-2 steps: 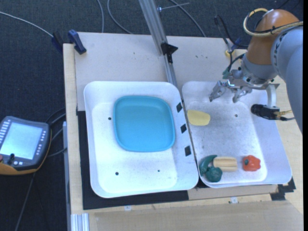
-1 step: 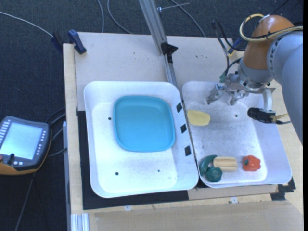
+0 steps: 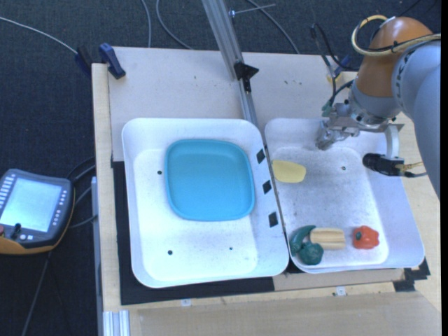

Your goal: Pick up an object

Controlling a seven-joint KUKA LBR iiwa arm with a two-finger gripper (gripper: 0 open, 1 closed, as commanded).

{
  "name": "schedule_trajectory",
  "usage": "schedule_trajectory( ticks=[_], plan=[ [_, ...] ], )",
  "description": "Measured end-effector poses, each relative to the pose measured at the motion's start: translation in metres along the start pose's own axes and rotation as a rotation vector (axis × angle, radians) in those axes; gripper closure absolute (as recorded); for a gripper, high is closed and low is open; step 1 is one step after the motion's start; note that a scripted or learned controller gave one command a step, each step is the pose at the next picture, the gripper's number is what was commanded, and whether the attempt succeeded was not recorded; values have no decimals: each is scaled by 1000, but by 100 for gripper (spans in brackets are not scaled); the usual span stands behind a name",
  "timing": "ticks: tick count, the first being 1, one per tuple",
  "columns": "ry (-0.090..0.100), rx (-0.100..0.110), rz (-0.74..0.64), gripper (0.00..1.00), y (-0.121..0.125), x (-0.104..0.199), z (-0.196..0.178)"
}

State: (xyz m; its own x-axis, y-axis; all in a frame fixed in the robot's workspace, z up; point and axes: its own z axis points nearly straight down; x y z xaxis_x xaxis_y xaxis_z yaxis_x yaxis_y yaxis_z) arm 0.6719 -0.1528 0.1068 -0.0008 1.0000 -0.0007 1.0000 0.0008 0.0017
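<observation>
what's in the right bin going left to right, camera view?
yellow piece → green vegetable → tan block → red pepper. End effector hangs over the bin's far edge, above the tan block's column.

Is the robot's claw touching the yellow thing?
Apart. The camera view shows the gripper near the right bin's back wall, with bare white floor between it and the yellow thing.
</observation>
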Motion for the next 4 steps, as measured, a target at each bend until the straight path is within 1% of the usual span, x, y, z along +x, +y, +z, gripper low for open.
schedule_trajectory(
  ticks=[1,2,3,4],
  plan=[
    [0,-3,0,100,0,9,-47],
    [0,-5,0,100,1,13,-111],
    [0,-4,0,100,2,13,-164],
    [1,2,-2,100,-22,54,-151]
  ],
)
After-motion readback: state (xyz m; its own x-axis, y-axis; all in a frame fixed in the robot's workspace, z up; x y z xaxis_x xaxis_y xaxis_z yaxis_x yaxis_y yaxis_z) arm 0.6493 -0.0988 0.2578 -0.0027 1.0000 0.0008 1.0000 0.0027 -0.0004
